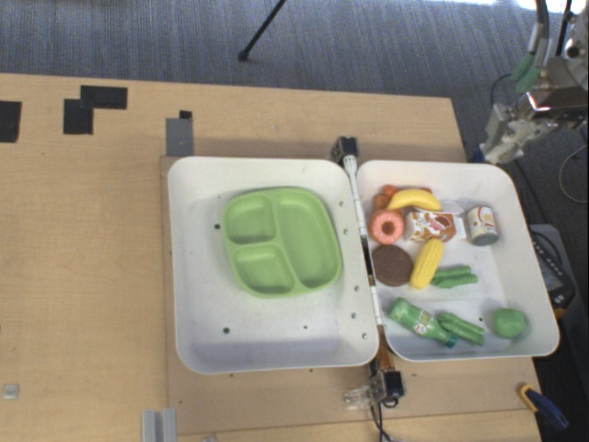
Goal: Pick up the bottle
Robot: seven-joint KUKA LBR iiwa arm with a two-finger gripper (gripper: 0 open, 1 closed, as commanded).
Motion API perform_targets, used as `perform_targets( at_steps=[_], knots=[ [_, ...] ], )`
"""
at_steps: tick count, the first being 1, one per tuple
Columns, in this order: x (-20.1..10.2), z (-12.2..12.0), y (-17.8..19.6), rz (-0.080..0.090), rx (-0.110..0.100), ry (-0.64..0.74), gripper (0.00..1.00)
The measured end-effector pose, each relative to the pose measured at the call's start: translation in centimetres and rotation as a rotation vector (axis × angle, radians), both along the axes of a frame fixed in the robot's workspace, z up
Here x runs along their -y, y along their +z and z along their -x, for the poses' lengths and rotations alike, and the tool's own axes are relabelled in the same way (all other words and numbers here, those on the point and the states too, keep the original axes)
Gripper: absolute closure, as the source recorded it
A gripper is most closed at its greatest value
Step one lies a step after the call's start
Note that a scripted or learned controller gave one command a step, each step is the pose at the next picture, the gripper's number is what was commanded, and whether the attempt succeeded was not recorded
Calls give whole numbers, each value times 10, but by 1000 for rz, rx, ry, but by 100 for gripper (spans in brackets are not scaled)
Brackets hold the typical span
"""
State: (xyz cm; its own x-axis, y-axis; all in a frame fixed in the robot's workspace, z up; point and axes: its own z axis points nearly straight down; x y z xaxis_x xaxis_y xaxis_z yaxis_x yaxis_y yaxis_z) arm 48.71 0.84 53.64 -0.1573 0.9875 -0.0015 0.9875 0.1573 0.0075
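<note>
Lying along the near edge of the right bin (543,339), the green bottle (419,321) touches a green pod; approaching straight down across its narrow body seems wisest. Its label is unreadable. At the bin's far right corner hangs the gripper (504,141); its jaw opening I cannot tell.

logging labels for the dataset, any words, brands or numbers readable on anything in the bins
None can be read.
Green bottle: pale label, too blurred.
Small carton: printed red and white, too blurred.
Can: label too small to read.
Green tray: no marking visible.
</note>
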Motion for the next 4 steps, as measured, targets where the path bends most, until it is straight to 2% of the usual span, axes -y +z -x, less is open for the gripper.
perform_targets(
  at_steps=[1,2,3,4],
  knots=[
    [4,-54,-115,0,-8,-3,100],
    [54,-42,0,2,-1,74,100],
    [-16,-117,-113,1,-4,322,100],
    [6,-66,0,3,1,373,100]
  ],
)
